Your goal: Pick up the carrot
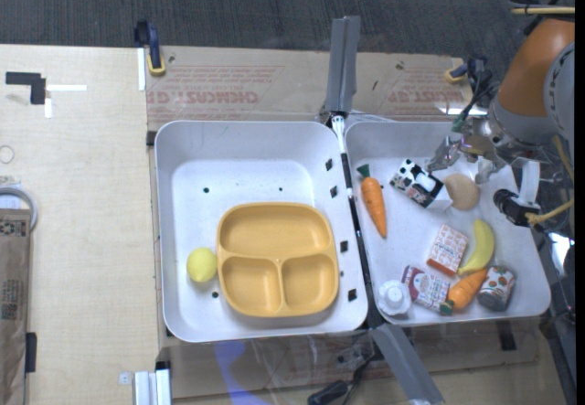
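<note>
While arm hides tool [466,149], carrot [372,202] lies in plain sight

Single fixed cam above the bench [82,239], looking down at a slant. Near bench edge sits at frame bottom, far edge and dark floor at top. Far enough back to take in both white bins: left bin [169,211], right bin [539,293]. Arm [539,83] enters from frame right.
</note>
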Available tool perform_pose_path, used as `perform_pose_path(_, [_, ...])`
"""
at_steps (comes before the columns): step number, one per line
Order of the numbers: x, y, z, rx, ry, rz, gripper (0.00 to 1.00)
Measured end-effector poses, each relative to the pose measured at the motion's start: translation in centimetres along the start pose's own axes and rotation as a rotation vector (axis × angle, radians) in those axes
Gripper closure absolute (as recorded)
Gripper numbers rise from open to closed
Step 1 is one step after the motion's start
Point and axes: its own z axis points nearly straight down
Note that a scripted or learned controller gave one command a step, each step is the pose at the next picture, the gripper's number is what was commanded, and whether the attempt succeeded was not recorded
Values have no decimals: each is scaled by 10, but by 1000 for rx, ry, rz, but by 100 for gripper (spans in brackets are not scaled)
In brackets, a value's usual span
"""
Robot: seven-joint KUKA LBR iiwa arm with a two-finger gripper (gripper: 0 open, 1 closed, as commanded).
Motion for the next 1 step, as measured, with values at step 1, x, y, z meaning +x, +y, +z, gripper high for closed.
perform_pose_path(1, [64,-40,13,4,2,-282,0])
